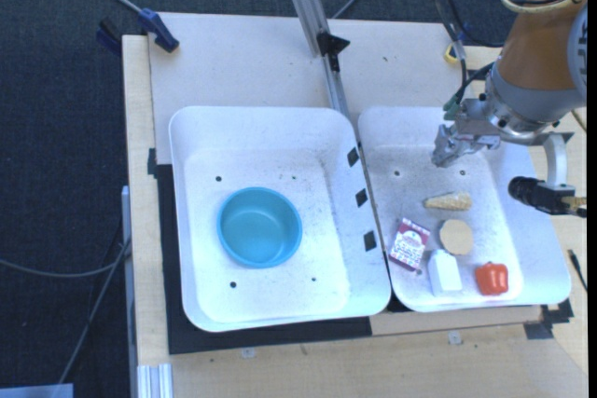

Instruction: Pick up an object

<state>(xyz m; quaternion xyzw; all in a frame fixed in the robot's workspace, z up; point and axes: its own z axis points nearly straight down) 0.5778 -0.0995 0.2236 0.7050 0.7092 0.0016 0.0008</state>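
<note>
Nearest candidate for lifting: the pale yellow cob-like piece (448, 200), flat on the floor of the right bin (392, 128), roughly mid-bin, long axis running left to right in the view.

Plenty to go wrong from here. Low and rounded, so likely to roll or squirt sideways under an off-centre pinch. Easy to close on air if lowered too far toward the bin's back wall. Easy, too, to nudge the round tan disc (456, 237) just in front of it and shove both along instead of gripping one. Some risk of scraping the bin floor on a descent that runs too deep.

Relative to the gripper (454, 144): near but apart, lying a little toward the front of the bin from it, with bare white floor between. Nothing seen held in the gripper. Spread or closed, impossible to tell at this slant.

Farther out, toward the front rim: a pink packet (409, 245), a white block (445, 274) and a red pepper-like toy (492, 278), clustered close. Well apart, in the left bin (196, 130): a blue bowl (260, 226).
</note>
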